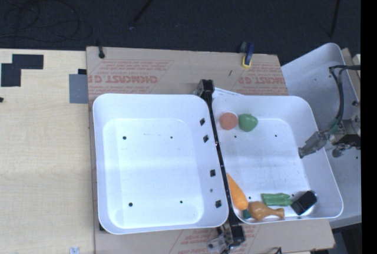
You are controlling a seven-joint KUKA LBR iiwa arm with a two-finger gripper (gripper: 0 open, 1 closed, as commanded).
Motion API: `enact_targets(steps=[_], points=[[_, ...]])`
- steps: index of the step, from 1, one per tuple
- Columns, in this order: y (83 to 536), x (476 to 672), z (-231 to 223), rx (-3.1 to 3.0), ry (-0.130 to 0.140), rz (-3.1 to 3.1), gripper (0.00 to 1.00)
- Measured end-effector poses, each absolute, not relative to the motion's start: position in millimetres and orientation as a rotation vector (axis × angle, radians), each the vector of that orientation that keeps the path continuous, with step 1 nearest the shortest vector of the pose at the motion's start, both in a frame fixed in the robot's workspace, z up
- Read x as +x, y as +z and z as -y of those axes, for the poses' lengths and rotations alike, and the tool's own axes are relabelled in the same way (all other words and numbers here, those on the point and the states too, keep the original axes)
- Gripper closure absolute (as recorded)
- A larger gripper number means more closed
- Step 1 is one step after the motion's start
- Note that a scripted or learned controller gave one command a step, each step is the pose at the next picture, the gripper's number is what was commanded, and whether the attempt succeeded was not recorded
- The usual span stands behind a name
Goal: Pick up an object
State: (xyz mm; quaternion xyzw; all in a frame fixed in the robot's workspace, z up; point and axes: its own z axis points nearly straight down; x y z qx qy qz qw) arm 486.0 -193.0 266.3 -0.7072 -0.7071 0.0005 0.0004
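The right bin point(318, 129) holds several small objects. A salmon-pink ball point(228, 121) and a green round piece point(248, 122) lie side by side near its far left corner. Along the near edge lie an orange carrot point(236, 191), a green stick-shaped piece point(275, 198), a tan gourd-shaped piece point(264, 210) and a black block point(304, 203). My gripper point(308, 148) hangs at the bin's right rim, well apart from all of them, with nothing seen in it.
The left bin point(106, 129) sits against the right one, joined by a black divider strip point(215, 152). Both rest on a cardboard sheet point(177, 73) on the wooden bench. The arm's grey body point(330, 70) and cables fill the right side.
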Motion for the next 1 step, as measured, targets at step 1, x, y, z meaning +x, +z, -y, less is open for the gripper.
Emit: enact_targets(steps=[1], points=[[389.3, 477.3, 156.3, -2.225, -0.011, 2.232, 0.00]])
